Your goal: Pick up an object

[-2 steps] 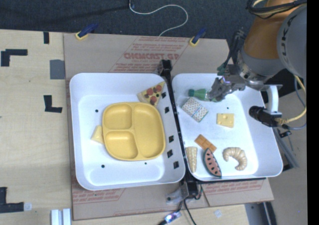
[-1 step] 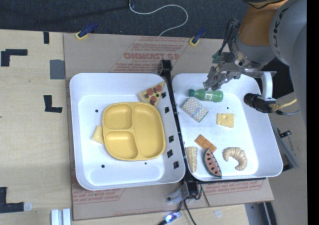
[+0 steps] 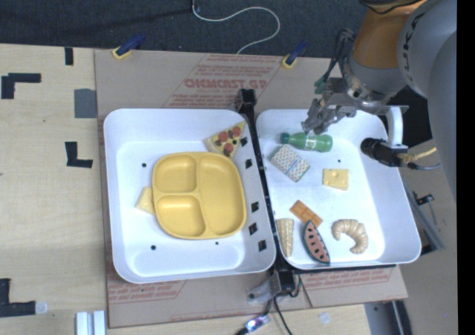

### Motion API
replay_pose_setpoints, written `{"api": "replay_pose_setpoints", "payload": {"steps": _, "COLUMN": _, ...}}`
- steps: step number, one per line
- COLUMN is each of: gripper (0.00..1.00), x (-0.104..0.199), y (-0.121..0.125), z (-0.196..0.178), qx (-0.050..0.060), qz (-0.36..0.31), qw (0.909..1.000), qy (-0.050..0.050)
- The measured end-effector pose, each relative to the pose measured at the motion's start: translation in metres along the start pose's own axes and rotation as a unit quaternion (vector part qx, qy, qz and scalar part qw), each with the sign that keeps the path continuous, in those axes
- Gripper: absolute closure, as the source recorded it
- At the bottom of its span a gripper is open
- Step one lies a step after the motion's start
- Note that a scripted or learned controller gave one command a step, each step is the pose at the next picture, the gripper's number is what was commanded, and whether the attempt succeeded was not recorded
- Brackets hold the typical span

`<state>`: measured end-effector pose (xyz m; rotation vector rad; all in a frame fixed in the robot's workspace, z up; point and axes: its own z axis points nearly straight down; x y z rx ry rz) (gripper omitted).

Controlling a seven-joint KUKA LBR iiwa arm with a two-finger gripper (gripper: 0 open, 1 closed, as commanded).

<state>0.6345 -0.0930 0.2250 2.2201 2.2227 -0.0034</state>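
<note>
Nearest you, along the front of the right bin [image 3: 386, 255], lie three toy foods in a row: a ridged, pale ice cream cone [image 3: 285, 237], a watermelon slice [image 3: 315, 242] with a red face and dark green rind, and a curved, tan croissant [image 3: 350, 234] with a glossy, segmented surface. Just behind the cone and the watermelon sits a small orange cracker [image 3: 305, 212], flat and rectangular.

In the left bin [image 3: 119, 177], a yellow divided plate [image 3: 199, 194] of smooth plastic takes up the middle; it has three compartments and rounded corners. A pale yellow wedge [image 3: 144, 199] pokes out from under its left edge.

Further back in the right bin, you find a square of yellow cheese [image 3: 336, 178] with small holes, and to its left a tilted, grey-white packet [image 3: 289, 162] with a cross-hatched pattern. At the back right corner of the left bin, a pizza slice [image 3: 227, 140] leans against the wall, speckled with red and green toppings.

Beyond the packet, a green bottle [image 3: 309, 142] with a white label lies on its side near the back wall of the right bin. The gripper [image 3: 319, 122] points down at a slant directly over the bottle, fingertips at its upper side; you cannot tell from this angle whether the jaws are apart or closed. Behind it, the arm's orange band [image 3: 386, 10] and grey casing rise toward the upper right
</note>
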Motion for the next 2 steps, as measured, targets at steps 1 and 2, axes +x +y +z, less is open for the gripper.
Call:
{"api": "replay_pose_setpoints", "payload": {"steps": 1, "gripper": 1.00, "x": -0.007, "y": -0.011, "z": -0.005, "qx": 0.000, "qz": 0.001, "qw": 1.0000, "qy": 0.000}}
{"api": "replay_pose_setpoints", "payload": {"steps": 2, "gripper": 1.00, "x": 0.006, "y": -0.003, "z": 0.008, "qx": 0.000, "qz": 0.000, "qw": 1.0000, "qy": 0.000}}
